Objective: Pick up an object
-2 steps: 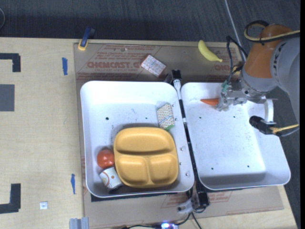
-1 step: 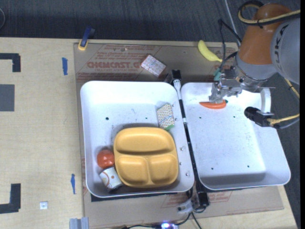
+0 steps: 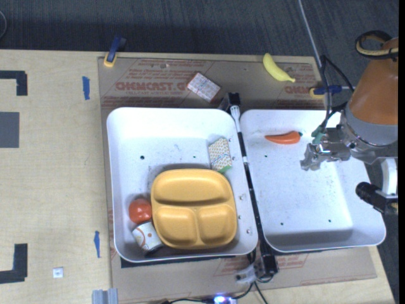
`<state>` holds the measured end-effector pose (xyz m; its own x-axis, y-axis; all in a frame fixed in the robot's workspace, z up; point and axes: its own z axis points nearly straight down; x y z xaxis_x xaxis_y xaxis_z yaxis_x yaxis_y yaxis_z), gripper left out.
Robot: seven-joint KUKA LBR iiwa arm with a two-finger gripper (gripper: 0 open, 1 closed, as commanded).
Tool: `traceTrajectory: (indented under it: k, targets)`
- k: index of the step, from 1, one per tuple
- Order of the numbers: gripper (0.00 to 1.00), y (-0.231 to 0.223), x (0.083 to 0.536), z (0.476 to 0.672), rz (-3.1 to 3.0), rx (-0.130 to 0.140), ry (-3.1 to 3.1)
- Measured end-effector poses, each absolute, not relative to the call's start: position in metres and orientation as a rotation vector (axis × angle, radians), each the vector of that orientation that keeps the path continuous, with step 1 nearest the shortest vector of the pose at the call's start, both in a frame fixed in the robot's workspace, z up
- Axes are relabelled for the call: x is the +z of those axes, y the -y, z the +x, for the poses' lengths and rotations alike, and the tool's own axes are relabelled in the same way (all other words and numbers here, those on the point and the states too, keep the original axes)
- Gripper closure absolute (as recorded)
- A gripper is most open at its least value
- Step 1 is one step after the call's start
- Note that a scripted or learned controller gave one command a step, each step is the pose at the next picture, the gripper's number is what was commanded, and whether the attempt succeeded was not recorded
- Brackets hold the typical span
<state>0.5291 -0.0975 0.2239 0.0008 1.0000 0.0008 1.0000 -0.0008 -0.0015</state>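
Nothing is lifted yet: the hand (image 3: 314,156) hangs over the right bin (image 3: 329,230), its grip state unclear, just beside the toy carrot (image 3: 282,138) lying near the bin's far wall, so grasping remains.

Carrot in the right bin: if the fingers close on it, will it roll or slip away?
The carrot looks smooth and glossy, likely a light plastic toy, so it may slip. Its tapered, rounded body lies flat on the right bin floor and could roll or pivot if nudged. The gripper hovers just beside it.
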Motion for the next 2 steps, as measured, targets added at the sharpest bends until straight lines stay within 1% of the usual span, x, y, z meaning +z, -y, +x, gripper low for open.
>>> traceTrajectory:
  k: [1, 2]
  targets:
    - [0.0, 0.097, 0.224, 0.529, -2.221, 0.0, 2.22]
    - [0.0, 0.113, 0.086, 0.538, -2.225, -0.004, 2.225]
